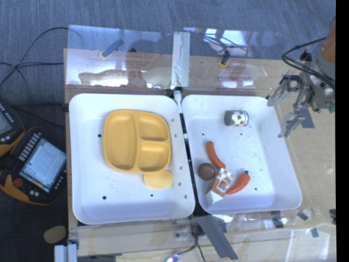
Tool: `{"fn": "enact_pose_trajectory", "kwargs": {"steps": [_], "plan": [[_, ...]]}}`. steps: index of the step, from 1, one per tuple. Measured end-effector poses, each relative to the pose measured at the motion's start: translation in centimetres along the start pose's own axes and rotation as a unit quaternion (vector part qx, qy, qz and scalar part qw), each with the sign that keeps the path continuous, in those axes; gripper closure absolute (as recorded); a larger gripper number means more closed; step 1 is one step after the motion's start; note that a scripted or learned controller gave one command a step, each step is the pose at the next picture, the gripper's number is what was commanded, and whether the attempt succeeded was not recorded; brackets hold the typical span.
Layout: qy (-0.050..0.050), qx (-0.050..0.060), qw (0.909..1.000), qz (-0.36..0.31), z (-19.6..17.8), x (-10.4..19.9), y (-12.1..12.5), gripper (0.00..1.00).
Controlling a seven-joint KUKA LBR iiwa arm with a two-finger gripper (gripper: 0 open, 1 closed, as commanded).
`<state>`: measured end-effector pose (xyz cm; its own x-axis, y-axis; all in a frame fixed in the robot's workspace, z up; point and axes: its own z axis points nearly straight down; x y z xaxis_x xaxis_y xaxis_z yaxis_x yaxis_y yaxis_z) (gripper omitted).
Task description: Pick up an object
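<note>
Two white bins side by side; gripper [294, 111] spread and empty beyond the right bin [272, 162] rim, probably poised before reaching toward the small can [236, 118].

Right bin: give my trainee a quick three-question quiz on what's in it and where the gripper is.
1. True or false: the gripper is above the right bin's outer edge, holding nothing.
2. Which item lies nearest the far wall? A) small can B) brown ball C) carrot
3. What touches the yellow tray in the left bin?

Key: 1 true; 2 A; 3 a yellow disc at its near edge.
</note>
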<state>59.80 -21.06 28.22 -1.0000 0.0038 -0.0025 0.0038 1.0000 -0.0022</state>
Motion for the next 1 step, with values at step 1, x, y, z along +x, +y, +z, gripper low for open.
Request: {"fn": "enact_pose_trajectory", "kwargs": {"steps": [1], "plan": [[0.001,0.0,0.9996,0.03,15.73,2.48,0.78,0.0]]}}
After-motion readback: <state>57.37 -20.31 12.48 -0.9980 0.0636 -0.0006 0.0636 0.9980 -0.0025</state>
